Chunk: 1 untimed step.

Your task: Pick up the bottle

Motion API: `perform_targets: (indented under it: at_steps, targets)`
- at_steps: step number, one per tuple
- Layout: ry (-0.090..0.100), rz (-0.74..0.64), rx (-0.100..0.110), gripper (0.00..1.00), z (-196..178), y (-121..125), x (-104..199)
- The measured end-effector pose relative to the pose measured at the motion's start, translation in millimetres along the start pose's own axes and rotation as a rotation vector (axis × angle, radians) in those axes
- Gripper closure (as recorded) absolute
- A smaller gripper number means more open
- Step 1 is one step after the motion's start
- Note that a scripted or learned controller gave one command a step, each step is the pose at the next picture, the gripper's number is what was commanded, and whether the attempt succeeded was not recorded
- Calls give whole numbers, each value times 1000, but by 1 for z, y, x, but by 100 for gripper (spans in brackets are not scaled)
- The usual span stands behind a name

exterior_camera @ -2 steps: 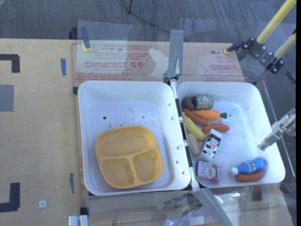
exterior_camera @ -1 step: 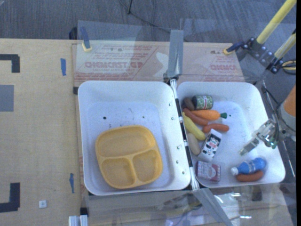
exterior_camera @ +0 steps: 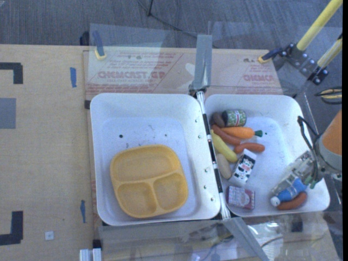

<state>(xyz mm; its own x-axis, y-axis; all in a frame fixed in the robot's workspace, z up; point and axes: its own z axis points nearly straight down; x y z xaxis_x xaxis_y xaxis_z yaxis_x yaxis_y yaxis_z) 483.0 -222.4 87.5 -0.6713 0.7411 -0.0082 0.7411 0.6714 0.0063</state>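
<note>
Blue-capped bottle (exterior_camera: pixel 286 191) lying in right bin (exterior_camera: pixel 283 118), front right corner, touching a sausage (exterior_camera: pixel 292 202).
Gripper (exterior_camera: pixel 299 173) low just over bottle, placed for grasp; open or closed: cannot tell.

Bright, even light from overhead here, and the two white bins (exterior_camera: pixel 103 113) come up almost washed out, with only soft, faint shadows under their rims. There's a pale sheen on the clear plastic sheet (exterior_camera: pixel 130 48) along the tabletop's (exterior_camera: pixel 43 145) far edge. Overall it's slightly soft and grainy, small items blurring near the right edge.
</note>
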Motion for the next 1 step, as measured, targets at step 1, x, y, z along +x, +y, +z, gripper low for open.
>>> perform_targets:
  at_steps: [1]
  targets:
    - [-8,2,-6,100,-12,2,-2]
